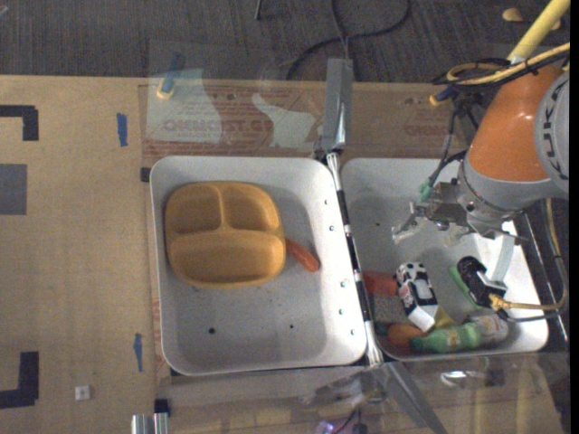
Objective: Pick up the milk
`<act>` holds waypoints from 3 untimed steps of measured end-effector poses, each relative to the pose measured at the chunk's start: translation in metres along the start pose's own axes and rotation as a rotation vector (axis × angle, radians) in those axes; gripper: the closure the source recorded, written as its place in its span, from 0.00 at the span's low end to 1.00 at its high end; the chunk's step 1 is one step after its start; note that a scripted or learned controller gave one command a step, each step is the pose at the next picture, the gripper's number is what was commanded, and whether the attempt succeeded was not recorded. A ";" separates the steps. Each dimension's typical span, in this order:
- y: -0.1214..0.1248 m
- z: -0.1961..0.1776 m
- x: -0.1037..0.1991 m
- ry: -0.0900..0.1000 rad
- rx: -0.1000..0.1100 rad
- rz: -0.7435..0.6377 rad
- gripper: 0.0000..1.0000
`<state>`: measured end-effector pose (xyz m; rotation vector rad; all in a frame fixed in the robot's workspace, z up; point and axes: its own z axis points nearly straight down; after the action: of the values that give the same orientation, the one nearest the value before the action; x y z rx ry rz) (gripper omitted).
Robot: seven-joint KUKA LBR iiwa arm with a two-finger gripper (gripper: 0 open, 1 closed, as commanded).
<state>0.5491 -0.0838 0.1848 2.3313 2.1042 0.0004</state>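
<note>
I see the gripper (432, 220) hanging over the right bin (380, 188), in its rear half, with the arm coming in from the right. From this slant I cannot tell whether it is spread or pressed together, and I see nothing held in it.

The milk carton (416, 293), patterned black and white like a cow, lies in the front half of that same bin, nearer the camera than the gripper and apart from it. A red item (381, 283) sits just to its left. An orange fruit (404, 334) and a green bottle (452, 337) on its side lie along the front wall.

In the left bin (271, 333) I see an orange divided plate (223, 233) with a carrot (302, 255) against its right edge.
</note>
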 end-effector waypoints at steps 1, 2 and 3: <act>-0.024 0.095 -0.027 0.002 -0.008 -0.133 0.00; -0.023 0.085 -0.028 0.001 -0.012 -0.131 1.00; -0.006 0.000 0.051 0.001 0.000 -0.178 1.00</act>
<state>0.5481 -0.0329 0.1846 2.1353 2.3040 0.0012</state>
